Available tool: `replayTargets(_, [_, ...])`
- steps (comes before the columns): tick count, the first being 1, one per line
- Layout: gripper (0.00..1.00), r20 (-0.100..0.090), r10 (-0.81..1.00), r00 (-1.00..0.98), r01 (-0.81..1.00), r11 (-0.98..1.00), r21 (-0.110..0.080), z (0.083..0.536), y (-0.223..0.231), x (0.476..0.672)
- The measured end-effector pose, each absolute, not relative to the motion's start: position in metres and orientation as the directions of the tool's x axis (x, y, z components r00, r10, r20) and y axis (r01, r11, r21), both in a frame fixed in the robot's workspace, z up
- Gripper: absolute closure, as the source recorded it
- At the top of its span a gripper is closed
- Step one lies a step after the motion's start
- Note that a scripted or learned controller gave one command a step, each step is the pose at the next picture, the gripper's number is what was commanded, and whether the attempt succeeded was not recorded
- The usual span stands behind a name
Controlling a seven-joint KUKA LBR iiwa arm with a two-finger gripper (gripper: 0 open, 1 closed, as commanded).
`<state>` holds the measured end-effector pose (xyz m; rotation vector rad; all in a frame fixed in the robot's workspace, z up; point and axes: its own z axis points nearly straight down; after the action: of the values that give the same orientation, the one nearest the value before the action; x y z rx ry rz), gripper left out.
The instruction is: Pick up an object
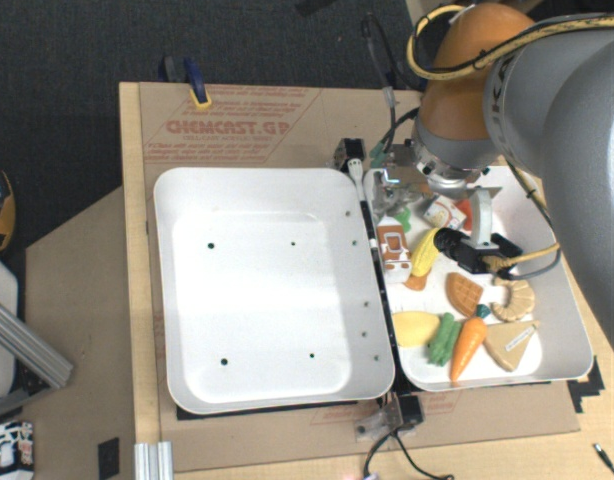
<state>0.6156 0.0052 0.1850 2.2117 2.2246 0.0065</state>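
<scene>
Several toys crowd the right bin point(572, 353), corn point(424, 252) just under the gripper point(430, 200), whose opening I cannot tell, so it might nudge neighbours and grab nothing.

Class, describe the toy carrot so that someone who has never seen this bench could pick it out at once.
Start at the right-hand white bin, the one crowded with toy food. Look along its near edge: the carrot lies there, between a green vegetable and a tan wedge. It is the only orange cone tapering to a point.
</scene>
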Motion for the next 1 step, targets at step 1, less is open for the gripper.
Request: replayTargets(1, [1.00, 0.002, 1.000, -0.007, 1.000, 0.007, 0.011, 0.2518, 0.0643, 0.6519])
